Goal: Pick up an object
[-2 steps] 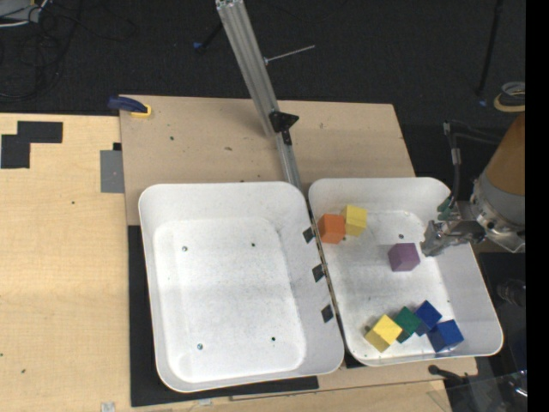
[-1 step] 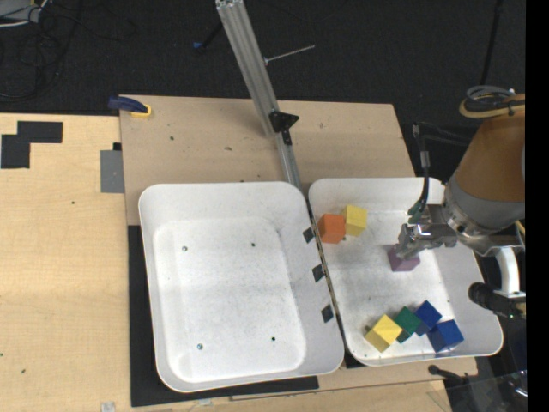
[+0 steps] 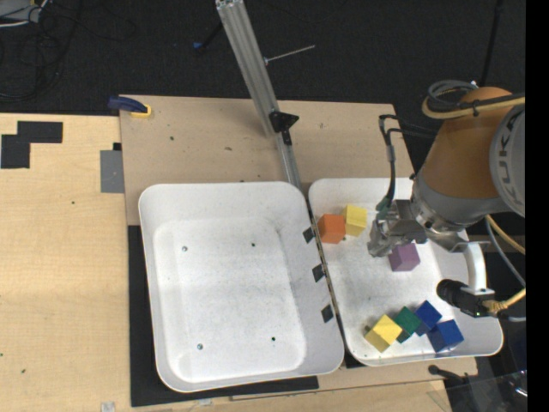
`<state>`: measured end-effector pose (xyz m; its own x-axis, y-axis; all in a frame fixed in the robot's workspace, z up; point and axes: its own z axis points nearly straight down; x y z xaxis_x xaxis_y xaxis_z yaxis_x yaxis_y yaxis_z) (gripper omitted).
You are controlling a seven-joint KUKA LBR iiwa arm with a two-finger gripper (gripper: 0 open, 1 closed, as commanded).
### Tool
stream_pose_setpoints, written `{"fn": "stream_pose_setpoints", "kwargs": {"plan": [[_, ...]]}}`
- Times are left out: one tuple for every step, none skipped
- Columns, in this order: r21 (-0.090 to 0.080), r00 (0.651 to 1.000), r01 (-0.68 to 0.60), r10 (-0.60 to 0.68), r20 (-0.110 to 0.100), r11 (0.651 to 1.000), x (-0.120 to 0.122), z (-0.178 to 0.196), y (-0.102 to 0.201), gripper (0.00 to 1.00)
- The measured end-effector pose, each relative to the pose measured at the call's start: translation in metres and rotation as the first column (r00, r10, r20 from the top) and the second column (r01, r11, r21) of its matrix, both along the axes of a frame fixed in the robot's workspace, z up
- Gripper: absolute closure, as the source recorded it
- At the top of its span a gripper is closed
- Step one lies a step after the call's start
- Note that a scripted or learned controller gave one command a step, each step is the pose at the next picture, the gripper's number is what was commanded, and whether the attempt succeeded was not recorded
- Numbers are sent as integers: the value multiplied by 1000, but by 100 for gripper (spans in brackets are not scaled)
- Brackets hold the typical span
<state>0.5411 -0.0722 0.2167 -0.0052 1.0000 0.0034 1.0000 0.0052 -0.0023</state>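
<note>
My gripper [image 3: 383, 237] hangs low over the upper middle of the right bin [image 3: 358, 288]. A purple block [image 3: 405, 257] lies right against its lower right side, and I cannot tell whether it is gripped. An orange block [image 3: 332, 227] and a yellow block [image 3: 356, 220] sit just left of the gripper, near the bin's left wall. Along the bin's front edge are a second yellow block [image 3: 383, 332], a green block [image 3: 407, 324] and two blue blocks [image 3: 427, 314] [image 3: 445, 336], packed close together.
The left bin [image 3: 232, 281] adjoins the right one. A slanted aluminium bar [image 3: 256, 75] runs down to the gap between the bins. The grey and orange arm [image 3: 467, 161] covers the right bin's far right corner.
</note>
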Motion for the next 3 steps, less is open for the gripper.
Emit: {"fn": "stream_pose_setpoints", "kwargs": {"plan": [[-1,1000,2,-2,-1,1000,4,-2,44,100],[-1,1000,1,-1,-4,1000,3,-8,100,100],[-2,1000,2,-2,0,1000,10,-1,144,100]]}}
